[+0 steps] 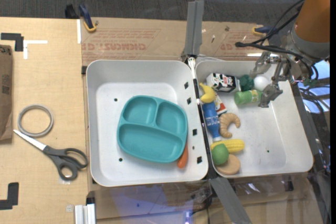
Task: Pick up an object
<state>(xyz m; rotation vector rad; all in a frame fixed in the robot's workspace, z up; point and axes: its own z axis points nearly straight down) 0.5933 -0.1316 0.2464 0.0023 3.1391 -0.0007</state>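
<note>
My gripper (266, 83) hangs over the back of the right bin (283, 139), its two grey fingers spread open. A white ball (261, 82) lies right by the fingers, with a light green bottle (247, 97) and a dark green item (244, 83) just to its left. Nothing is visibly clamped. Along the bin's left wall lie a black-and-white carton (223, 81), a banana (208, 93), a blue bottle (211, 119), a croissant (231, 121), a corn cob (234, 146), a green fruit (220, 153) and a tan bun (230, 166).
The left bin (105, 92) holds a teal divided plate (152, 128) with an orange carrot (182, 158) at its lower right edge. On the bench to the left lie scissors (58, 156) and a tape roll (35, 120). Cables trail by the arm at right.
</note>
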